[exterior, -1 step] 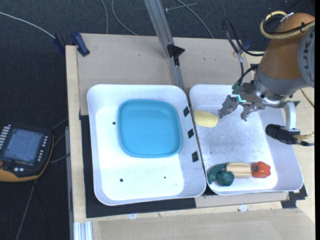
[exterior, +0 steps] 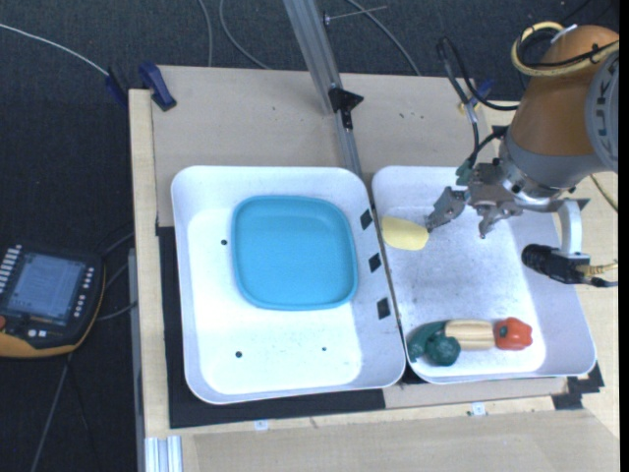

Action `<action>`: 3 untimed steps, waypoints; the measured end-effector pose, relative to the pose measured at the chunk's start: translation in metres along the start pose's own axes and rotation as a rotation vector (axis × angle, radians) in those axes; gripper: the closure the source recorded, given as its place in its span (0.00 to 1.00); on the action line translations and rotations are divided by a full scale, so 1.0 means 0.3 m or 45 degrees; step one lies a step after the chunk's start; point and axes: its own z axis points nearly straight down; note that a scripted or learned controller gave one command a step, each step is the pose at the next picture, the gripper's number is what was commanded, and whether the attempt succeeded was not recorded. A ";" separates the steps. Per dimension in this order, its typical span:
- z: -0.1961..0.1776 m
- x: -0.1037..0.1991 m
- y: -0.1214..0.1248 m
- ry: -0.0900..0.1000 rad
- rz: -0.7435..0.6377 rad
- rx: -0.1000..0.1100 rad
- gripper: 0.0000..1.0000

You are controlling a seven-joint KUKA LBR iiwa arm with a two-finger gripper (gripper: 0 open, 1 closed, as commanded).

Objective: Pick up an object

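Note:
A pale yellow lemon-shaped object (exterior: 404,232) lies at the left wall of the right bin (exterior: 550,293). Along that bin's front edge sit a dark green object (exterior: 434,346), a tan cylinder (exterior: 470,334) and a red object (exterior: 512,333), close together in a row. My gripper (exterior: 462,218) hangs over the back of the right bin, just right of the yellow object and apart from it. It is open, with nothing between its fingers.
The left bin (exterior: 201,293) holds a blue square plate (exterior: 293,252). A metal pole (exterior: 316,37) slants down between the two bins at the back. A black cable connector (exterior: 550,262) hangs at the right bin's right side.

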 end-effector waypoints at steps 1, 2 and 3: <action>0.166 -0.016 -0.031 0.000 0.000 0.005 0.00; 0.340 -0.015 -0.035 0.000 0.000 0.005 0.00; 0.297 -0.015 -0.029 0.000 0.000 -0.002 1.00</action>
